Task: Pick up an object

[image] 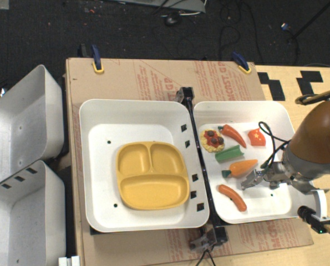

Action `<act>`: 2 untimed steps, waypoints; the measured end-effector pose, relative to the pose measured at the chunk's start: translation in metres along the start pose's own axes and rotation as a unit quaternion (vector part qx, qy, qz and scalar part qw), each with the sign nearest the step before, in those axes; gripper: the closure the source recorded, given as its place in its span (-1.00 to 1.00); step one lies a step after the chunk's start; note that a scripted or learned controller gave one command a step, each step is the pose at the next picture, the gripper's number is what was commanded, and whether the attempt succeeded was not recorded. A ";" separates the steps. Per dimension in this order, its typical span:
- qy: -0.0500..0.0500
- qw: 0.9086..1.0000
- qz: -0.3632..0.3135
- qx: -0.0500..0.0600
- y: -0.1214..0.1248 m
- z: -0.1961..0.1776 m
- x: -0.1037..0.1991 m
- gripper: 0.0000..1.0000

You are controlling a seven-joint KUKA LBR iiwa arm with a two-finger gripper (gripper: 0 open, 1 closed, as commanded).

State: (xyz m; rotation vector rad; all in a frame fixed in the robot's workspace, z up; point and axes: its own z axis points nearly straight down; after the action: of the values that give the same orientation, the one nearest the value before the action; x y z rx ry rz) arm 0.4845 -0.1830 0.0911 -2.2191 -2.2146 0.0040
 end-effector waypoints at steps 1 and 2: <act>-0.001 1.000 0.001 -0.003 0.002 -0.013 0.000 1.00; -0.002 1.000 -0.002 -0.005 0.004 -0.055 0.001 1.00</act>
State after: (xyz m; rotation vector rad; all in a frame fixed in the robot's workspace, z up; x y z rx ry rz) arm 0.4884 -0.1826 0.1464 -2.2220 -2.2274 -0.0026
